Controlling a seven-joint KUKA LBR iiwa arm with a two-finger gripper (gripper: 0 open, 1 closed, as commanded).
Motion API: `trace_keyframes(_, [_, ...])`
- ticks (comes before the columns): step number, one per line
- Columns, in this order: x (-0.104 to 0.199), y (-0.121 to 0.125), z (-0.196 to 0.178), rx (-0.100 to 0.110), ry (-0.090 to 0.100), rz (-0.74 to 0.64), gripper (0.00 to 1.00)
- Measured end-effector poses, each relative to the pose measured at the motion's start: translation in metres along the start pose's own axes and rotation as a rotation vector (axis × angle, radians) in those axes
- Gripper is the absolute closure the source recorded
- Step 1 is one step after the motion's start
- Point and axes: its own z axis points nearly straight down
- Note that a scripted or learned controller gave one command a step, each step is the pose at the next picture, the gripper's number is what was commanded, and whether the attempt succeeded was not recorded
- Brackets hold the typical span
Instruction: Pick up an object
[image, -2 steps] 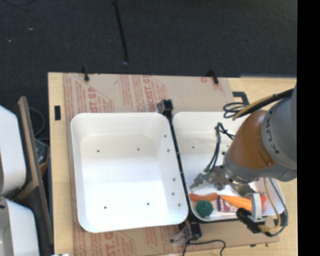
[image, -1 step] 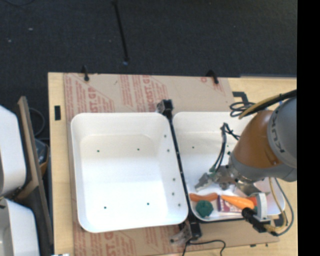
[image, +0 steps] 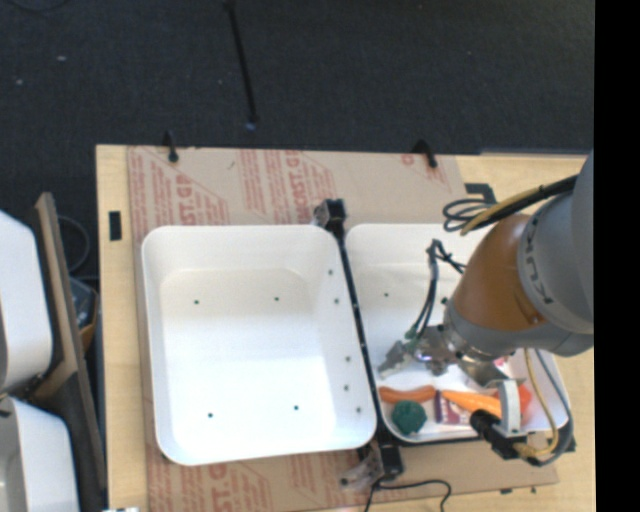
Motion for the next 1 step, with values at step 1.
trace_keyframes(1, [-0.0015,-0.0083,-0.0001,0.0,-0.001,0.001,0.0])
